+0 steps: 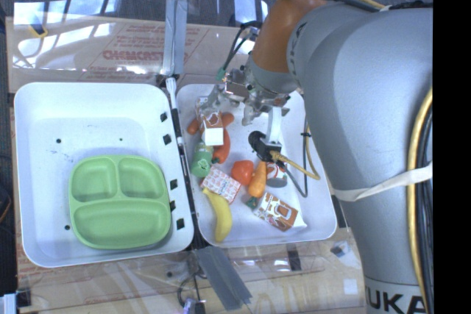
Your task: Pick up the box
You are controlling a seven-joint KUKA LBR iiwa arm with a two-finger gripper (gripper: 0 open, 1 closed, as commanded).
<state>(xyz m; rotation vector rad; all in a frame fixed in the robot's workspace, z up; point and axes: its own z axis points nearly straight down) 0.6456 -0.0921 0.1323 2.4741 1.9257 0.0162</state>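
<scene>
A small orange-and-white box (pixel 277 212) lies flat near the front right of the right bin (pixel 318 220). A pink-and-white checkered packet (pixel 221 184) lies to its left, beside a banana (pixel 219 216). My gripper (pixel 229 105) hangs over the back of the right bin, well behind the box and apart from it. Just below the gripper sits a small brown item with a white label (pixel 213 130). The view shows nothing held.
The right bin also holds a green bottle (pixel 202 159), a red pepper (pixel 221 149), a tomato (pixel 241 171) and a carrot (pixel 257 179), crowded in its middle. The left bin (pixel 44 121) holds a green divided plate (pixel 119 201). The arm's bulk covers the right side.
</scene>
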